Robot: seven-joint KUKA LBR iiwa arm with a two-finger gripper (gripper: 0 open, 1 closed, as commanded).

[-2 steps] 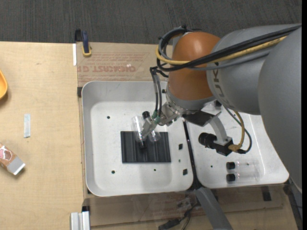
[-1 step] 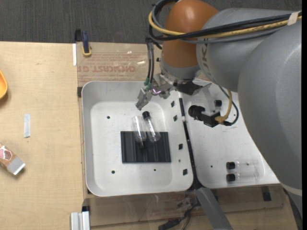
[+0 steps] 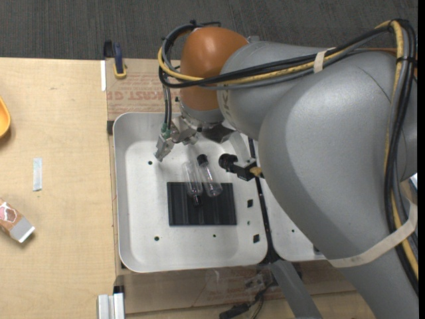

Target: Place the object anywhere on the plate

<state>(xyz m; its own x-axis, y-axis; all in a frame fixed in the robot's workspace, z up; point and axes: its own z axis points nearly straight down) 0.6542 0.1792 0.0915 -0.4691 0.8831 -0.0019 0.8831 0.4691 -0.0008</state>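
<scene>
A flat black square plate [image 3: 202, 208] lies in the middle of the left white bin [image 3: 136, 198]. My gripper [image 3: 202, 185] hangs straight down from the orange-banded wrist [image 3: 202, 55], and its clear tip sits over the plate's far edge. I cannot make out anything between its tips. The gripper body and the arm hide the bin floor just behind the plate.
The big grey arm [image 3: 332, 131] covers most of the right bin [image 3: 292, 238]. On the wooden bench to the left lie a small white strip [image 3: 37, 174], a wrapped packet [image 3: 14, 221] and an orange item [image 3: 2, 118] at the edge. A blue clamp [image 3: 117, 58] stands behind the left bin.
</scene>
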